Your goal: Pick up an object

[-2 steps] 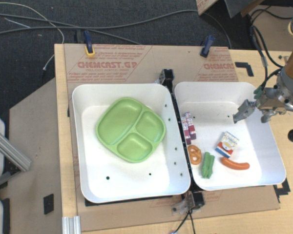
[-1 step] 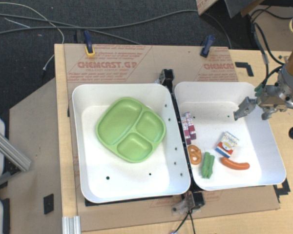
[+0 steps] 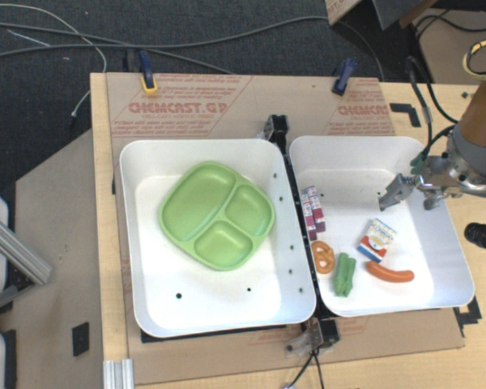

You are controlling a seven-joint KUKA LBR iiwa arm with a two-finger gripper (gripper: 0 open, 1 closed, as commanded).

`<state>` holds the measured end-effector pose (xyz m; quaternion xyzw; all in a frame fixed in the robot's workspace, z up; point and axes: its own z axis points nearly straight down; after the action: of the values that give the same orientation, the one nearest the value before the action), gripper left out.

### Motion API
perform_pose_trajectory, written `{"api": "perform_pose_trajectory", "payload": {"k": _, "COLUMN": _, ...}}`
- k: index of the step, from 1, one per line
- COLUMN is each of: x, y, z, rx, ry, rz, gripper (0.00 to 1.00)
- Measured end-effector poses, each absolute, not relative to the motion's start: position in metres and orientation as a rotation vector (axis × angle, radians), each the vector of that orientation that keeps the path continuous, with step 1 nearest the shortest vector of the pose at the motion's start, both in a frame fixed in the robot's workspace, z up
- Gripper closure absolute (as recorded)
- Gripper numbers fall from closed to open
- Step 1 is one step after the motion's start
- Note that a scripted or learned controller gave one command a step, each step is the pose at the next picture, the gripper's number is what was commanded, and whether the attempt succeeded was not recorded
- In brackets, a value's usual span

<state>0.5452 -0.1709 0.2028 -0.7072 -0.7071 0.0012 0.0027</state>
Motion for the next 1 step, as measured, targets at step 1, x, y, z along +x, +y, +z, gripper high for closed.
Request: {"api": "perform_pose_trajectory", "payload": {"k": 1, "x": 0.5406, "y": -0.1660, "z": 0.1590, "rx": -2.217, "ry": -2.217, "rz": 0.003, "gripper": 0.00}}
